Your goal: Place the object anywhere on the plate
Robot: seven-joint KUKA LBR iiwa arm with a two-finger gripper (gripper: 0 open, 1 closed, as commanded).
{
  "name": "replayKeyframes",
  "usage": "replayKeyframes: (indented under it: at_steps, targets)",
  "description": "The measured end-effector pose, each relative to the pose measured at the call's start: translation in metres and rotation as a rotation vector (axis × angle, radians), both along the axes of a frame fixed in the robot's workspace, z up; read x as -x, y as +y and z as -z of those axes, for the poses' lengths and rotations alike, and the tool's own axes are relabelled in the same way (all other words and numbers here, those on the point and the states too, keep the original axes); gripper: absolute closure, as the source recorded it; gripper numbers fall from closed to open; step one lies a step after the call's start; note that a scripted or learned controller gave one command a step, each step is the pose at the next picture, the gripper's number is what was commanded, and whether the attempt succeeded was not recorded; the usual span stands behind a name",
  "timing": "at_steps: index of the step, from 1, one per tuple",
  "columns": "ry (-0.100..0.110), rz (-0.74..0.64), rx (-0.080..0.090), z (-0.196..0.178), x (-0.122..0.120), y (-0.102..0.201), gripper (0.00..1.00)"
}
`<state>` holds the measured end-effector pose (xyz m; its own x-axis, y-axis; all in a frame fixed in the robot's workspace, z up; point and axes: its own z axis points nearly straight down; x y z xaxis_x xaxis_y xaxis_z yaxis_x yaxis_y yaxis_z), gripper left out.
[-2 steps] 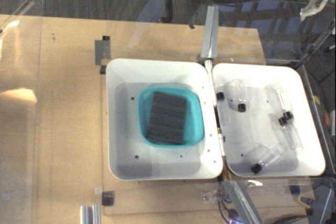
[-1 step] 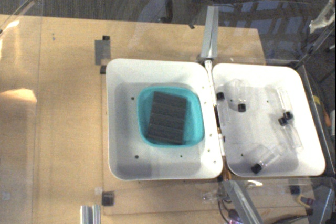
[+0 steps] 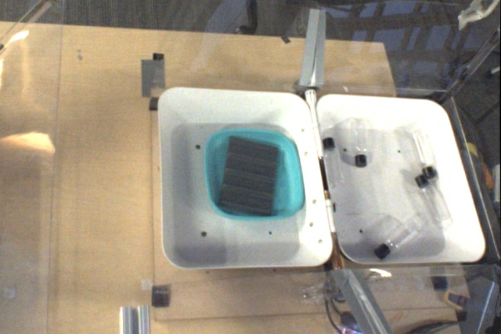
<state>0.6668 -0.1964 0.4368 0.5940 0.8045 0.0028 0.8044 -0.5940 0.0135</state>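
Dark ribbed block (image 3: 250, 176) lying flat on teal plate (image 3: 292, 182), inside left white bin (image 3: 180, 192) on the table (image 3: 86, 168). Several clear tubes with black caps (image 3: 423, 178) scattered across right white bin (image 3: 462, 168). Cannot tell the claw's state.

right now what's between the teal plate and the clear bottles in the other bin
In the camera view, the bare white floor of the left bin, then the two bins' adjoining rims, separate the teal plate from the clear bottles.
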Motion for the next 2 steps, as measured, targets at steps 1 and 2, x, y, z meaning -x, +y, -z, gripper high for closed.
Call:
replayKeyframes:
  at_steps: [1,2]
  targets:
    - [0.0,0.115,-0.003,0.0,-0.003,0.001,0.0]
    - [0.002,0.231,-0.005,0.0,0.035,-0.002,0.0]
